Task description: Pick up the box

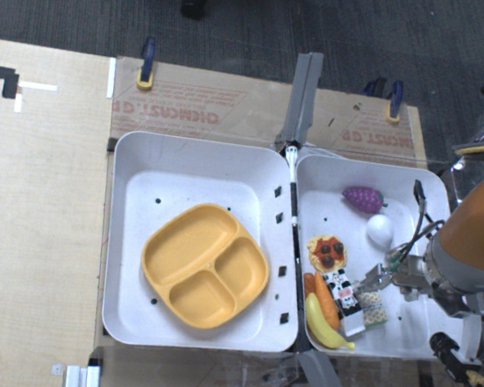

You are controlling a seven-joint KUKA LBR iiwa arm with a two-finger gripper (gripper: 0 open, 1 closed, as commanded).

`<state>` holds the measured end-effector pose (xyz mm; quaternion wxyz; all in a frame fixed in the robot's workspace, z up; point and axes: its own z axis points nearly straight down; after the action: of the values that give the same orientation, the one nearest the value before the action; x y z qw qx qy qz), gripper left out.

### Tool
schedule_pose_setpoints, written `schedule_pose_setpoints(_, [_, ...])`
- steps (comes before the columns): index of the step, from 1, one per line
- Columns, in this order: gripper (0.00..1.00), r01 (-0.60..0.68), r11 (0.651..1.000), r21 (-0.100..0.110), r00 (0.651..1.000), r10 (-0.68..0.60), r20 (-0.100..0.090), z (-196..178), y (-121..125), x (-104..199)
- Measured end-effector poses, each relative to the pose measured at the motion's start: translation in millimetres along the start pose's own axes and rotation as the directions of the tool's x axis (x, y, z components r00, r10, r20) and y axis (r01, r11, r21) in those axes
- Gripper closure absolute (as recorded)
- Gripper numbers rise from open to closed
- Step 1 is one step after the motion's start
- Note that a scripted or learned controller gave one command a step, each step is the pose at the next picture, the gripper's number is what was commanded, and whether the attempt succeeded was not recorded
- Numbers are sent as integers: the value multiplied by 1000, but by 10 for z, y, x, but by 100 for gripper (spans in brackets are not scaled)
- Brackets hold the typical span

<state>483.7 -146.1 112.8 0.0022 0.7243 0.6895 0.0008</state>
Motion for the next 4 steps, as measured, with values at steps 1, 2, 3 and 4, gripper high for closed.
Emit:
schedule_pose_setpoints(1, [0,18,1000,-1,1000,-18,-4,175,-24,-322])
schedule_pose_setpoints(2, [0,-48,999,-7,999,48,1,163,996,-435])
schedule_pose_setpoints(3, [0,57,998,7,998,-57,-2,25,775,324])
schedule_pose_setpoints(4, [0,115,993,-10,993,-115,-3,129,1000,43])
